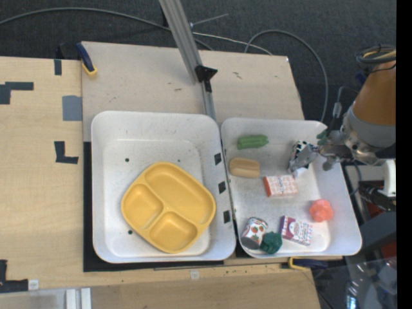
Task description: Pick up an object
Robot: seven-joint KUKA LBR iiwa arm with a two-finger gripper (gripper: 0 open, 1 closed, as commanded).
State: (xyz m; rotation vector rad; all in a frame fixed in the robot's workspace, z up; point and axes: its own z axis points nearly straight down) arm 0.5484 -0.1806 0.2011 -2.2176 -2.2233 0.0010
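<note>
Looking down from the camera view: gripper (pixel 301 158) hanging low over the upper right part of the right bin (pixel 335 172), arm coming in from the right with its orange band. Can't tell how the fingers stand, too small and dark against the white, and nothing visibly caught in there. Just beside and below it, a small red-and-white carton (pixel 280 186) lying flat, close but apart as far as can be made out. Scattered around the same bin: a green pickle-shaped thing (pixel 252 142) near the top, a tan bread-roll lump (pixel 244 167) under it, an orange-red rounded blob (pixel 321 210) to the lower right, a purple-and-white packet (pixel 296 230), plus a round printed cup (pixel 255 231) touching a dark green lump (pixel 271 242) at the bottom edge. Left bin (pixel 103 172) carrying a yellow plastic tray (pixel 168 206) with three compartments, smooth and glossy, sitting at a tilt to the bin walls. Both bins shallow, white, a bit scuffed, on a pale wooden desk (pixel 38 172) with grey tape patches. Dark carpet and loose cables behind, metal rail slanting in from the top.
</note>
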